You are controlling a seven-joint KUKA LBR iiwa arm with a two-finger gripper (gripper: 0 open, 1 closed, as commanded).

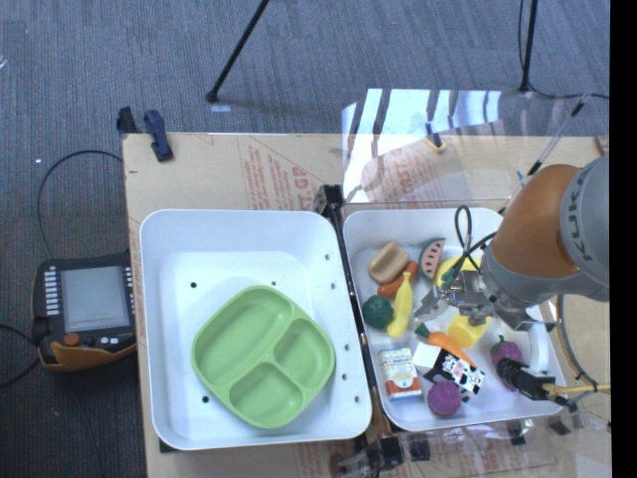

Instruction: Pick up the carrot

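Observation:
The carrot (447, 344), orange with a small green end, lies slantwise in the right bin (360, 229), between a yellow block (466, 329) and a cow-patterned carton (455, 368). My gripper (439, 300) hangs just above and to the left of the carrot, beside a banana (402, 307). Its metal fingers look spread, with nothing between them. The grey arm with its orange band (537, 232) reaches in from the right and hides part of the bin's right side.
Crowded around the carrot are a bun (388, 262), a watermelon slice (432, 257), a green ball (377, 312), a juice box (398, 371), a purple ball (444, 398) and an eggplant (506, 352). The left bin (164, 267) holds a green divided plate (264, 357).

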